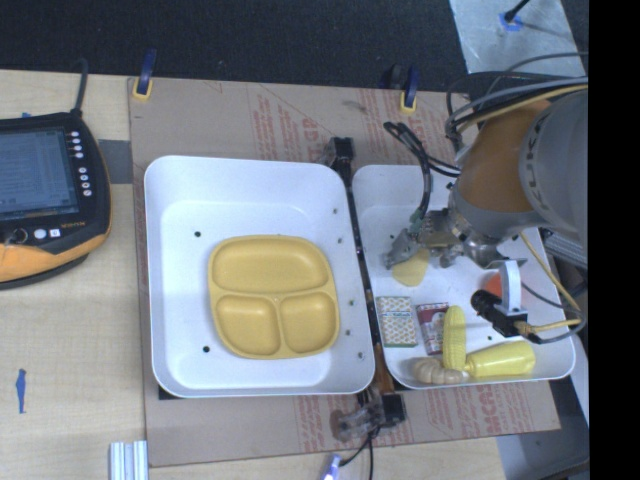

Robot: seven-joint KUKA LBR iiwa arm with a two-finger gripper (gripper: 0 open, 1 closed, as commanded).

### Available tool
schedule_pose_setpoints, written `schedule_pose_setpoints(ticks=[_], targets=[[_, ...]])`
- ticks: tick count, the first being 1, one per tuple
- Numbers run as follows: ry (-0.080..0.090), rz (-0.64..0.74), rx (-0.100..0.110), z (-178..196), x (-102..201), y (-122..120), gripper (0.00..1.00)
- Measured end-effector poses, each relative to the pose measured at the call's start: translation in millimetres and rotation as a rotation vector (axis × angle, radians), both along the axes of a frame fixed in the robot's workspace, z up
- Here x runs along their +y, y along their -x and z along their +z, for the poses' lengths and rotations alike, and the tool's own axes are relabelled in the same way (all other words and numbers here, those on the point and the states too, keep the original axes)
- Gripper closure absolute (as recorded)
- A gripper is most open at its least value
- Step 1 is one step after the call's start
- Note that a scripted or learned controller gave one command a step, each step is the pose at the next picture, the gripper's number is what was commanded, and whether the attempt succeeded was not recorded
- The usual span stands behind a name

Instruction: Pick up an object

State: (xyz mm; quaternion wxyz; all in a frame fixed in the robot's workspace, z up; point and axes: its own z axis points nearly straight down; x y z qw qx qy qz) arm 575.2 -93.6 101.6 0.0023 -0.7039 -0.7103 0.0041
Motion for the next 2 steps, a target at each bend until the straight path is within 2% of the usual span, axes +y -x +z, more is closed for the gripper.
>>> schedule_pose_setpoints(ticks=[1,2], targets=[[-0.002,-0.008,-0.006,-9.6,-36.1,-32.8,0.0],[-0.002,-0.002,-0.003,-10.0,-8.6,-27.0,0.0]])
